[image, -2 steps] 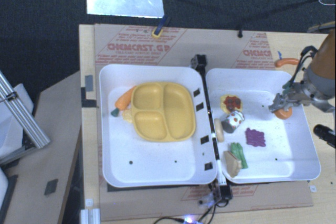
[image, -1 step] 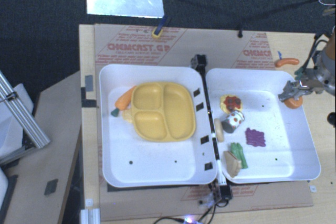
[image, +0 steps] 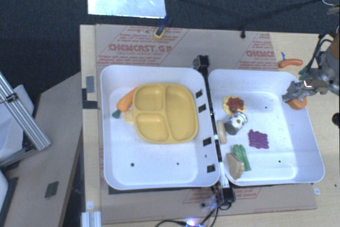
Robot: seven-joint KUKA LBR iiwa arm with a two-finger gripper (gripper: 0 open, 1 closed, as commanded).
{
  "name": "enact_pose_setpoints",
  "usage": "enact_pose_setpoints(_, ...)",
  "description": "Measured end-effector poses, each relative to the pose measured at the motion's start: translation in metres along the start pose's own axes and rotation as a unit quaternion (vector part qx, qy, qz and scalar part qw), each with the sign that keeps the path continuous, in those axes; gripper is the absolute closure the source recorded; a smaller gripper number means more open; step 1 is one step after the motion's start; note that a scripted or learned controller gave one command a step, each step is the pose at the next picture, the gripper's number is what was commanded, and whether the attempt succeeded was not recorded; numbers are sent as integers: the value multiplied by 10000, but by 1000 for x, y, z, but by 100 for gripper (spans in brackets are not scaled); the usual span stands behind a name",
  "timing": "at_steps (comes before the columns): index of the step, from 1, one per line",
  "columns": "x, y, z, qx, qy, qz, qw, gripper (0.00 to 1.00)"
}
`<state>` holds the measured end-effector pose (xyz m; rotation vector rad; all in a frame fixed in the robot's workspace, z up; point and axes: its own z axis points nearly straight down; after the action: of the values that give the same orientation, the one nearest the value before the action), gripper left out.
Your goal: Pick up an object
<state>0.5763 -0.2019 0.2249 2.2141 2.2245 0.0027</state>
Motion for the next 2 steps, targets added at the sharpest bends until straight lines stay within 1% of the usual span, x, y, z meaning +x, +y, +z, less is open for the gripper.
enact_pose_setpoints(1,55,7,10,7,15,-22,10000,100)
enact_pose_setpoints(2,107,6,13,9,15,-22,10000,100)
